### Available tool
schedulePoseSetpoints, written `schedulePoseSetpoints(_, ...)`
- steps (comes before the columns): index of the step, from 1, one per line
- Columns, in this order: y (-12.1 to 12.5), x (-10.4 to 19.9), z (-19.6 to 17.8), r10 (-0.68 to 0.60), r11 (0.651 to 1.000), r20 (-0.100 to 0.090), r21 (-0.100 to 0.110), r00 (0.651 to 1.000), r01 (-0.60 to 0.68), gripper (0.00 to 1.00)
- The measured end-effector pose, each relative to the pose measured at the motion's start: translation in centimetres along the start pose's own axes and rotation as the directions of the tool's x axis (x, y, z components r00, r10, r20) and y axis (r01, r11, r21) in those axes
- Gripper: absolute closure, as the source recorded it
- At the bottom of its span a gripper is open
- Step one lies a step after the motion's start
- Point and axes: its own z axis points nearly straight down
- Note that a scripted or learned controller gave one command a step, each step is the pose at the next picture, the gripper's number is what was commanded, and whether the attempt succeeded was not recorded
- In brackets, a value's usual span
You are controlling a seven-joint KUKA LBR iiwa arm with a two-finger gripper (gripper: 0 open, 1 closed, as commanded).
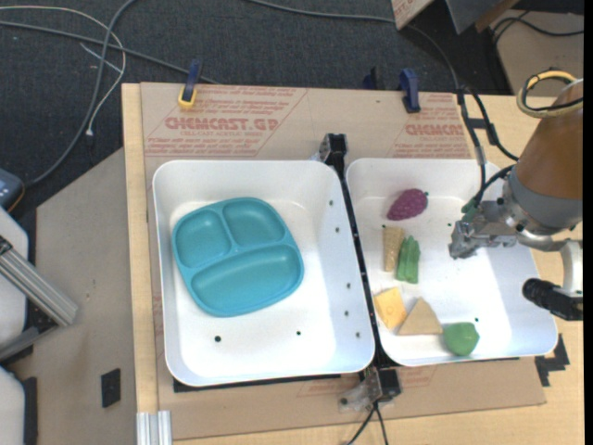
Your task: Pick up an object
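Observation:
The right bin [500, 276] holds a purple bunch of grapes [407, 204], a tan stick [393, 248], a green pickle-like piece [409, 260], a yellow cheese wedge [391, 307], a tan wedge [422, 320] and a green round piece [460, 338]. My gripper [463, 246] hangs over the right bin's upper middle, to the right of the green piece and below-right of the grapes. Nothing shows between its tips.
The left bin [185, 193] holds a blue divided plate [239, 254]. A black clamp [333, 146] sits at the top of the divider between the bins. Blue clips [192, 78] [409, 88] pin the cardboard sheet at the back. Cables run along the right bin's far right.

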Motion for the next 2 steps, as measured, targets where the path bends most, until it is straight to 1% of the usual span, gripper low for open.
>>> schedulePoseSetpoints(1,0.1,0.0,-4.3,0.0,1.0,-0.001,0.004,1.0,0.0,1.0)
schedulePoseSetpoints(2,1.7,6.1,-3.8,-0.005,1.0,-0.003,0.006,1.0,0.005,1.0)
